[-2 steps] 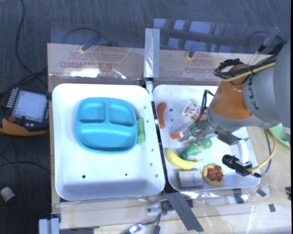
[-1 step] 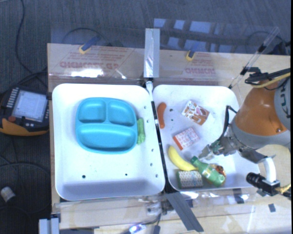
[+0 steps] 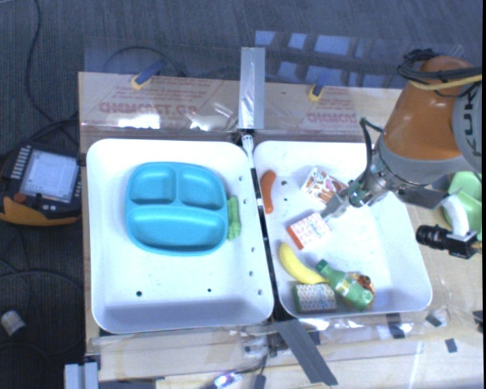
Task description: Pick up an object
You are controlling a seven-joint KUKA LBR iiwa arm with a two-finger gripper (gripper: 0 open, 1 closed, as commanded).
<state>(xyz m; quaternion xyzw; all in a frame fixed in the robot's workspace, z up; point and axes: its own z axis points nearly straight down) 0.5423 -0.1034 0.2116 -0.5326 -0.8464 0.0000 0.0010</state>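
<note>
Over the right bin (image 3: 405,254), the pincer (image 3: 340,205) hangs just above a small orange-and-white carton (image 3: 309,230).

That carton, flat-faced cardboard, lies just down-left of the tips, its long axis running from lower left to upper right, roughly in line with the arm's reach. Whether the pincer is open or closed I cannot tell. Nearby lie a crinkly snack packet (image 3: 321,185), a smooth orange sausage (image 3: 267,191), a curved yellow banana (image 3: 298,267), a green bottle (image 3: 346,287) and a ribbed can (image 3: 314,298). A glossy blue divided plate (image 3: 176,207) sits in the left bin (image 3: 113,298).
</note>
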